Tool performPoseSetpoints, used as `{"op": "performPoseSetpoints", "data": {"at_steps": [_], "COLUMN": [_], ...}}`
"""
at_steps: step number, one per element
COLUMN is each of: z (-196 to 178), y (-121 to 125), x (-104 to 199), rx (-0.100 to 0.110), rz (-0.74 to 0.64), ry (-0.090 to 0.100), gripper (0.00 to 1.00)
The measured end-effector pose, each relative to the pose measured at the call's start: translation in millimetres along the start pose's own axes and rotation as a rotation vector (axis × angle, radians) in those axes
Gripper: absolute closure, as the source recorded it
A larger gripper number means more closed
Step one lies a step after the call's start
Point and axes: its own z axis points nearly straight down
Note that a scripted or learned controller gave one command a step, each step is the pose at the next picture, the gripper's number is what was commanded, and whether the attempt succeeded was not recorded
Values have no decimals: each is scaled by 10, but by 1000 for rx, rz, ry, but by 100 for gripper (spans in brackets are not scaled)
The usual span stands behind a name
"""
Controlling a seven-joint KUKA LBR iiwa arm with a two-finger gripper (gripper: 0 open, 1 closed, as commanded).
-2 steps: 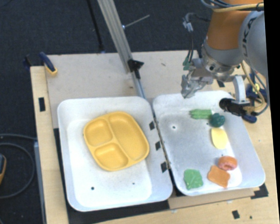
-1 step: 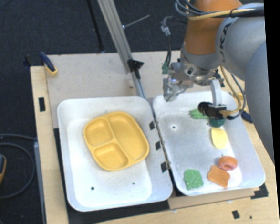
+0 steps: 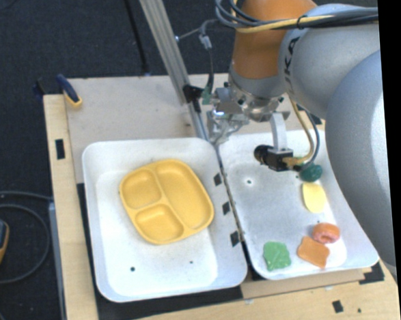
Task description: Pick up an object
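- The pincer (image 3: 220, 128) hangs at the top of the divide between the two bins, under the orange wrist band (image 3: 267, 31). Whether it is open or closed cannot be told from this angle; nothing is seen between its tips.
- The right bin (image 3: 271, 185) holds the candidate objects: a dark green piece (image 3: 311, 173), a yellow piece (image 3: 314, 197), a pink-orange piece (image 3: 325, 233), an orange block (image 3: 313, 251) and a green block (image 3: 276, 255). All lie well apart from the pincer, along the bin's right and near edges.
- The left bin (image 3: 112, 264) holds a yellow divided plate (image 3: 166, 201).
- Risk: a straight descent from here would likely meet the bin rims, not an object.
- Risk: the orange block and pink-orange piece touch; a grasp there may nudge one aside.
- Risk: the plate lies flat and wide, likely hard to pinch.
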Motion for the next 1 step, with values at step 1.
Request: {"op": "performPoseSetpoints", "data": {"at_steps": [1], "z": [45], "y": [212], "x": [468], "rx": [-1], "rz": [1], "ry": [0], "gripper": [100]}}
